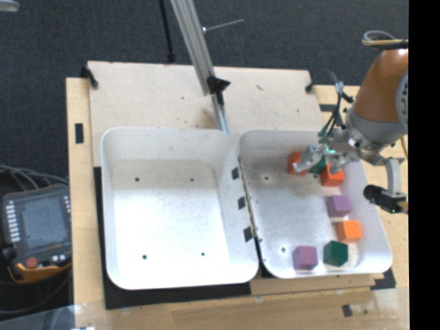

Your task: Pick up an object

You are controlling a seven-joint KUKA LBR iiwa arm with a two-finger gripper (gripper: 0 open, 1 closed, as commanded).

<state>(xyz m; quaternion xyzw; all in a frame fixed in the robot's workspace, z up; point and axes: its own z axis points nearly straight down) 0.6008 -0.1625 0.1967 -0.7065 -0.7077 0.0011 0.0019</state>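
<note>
Over the right bin: I see the arm reaching in from the right, its orange band high above the bin's far right corner and the grey wrist tilted down and to the left.
Gripper: low over the far part of the right bin, between two red-orange blocks.
Tool state: I cannot tell how the gripper stands; the head and its cables blur together at this angle, and I see no block clearly lifted.
Left red block: just at the gripper's left side, touching or nearly so.
Right red block: just beside the gripper on its near right, partly under the wrist.
Other blocks: a lilac block, an orange block, a green block and a purple block lie along the right wall and near edge of the same bin.
Open room: the middle and left floor of the right bin is bare white; the left bin lies alongside, their rims touching at the centre.
Edges: the gripper is well apart from the centre rim and nearer the far rim.
Overhead: a metal strut slants down to the far end of the centre rim.
</note>
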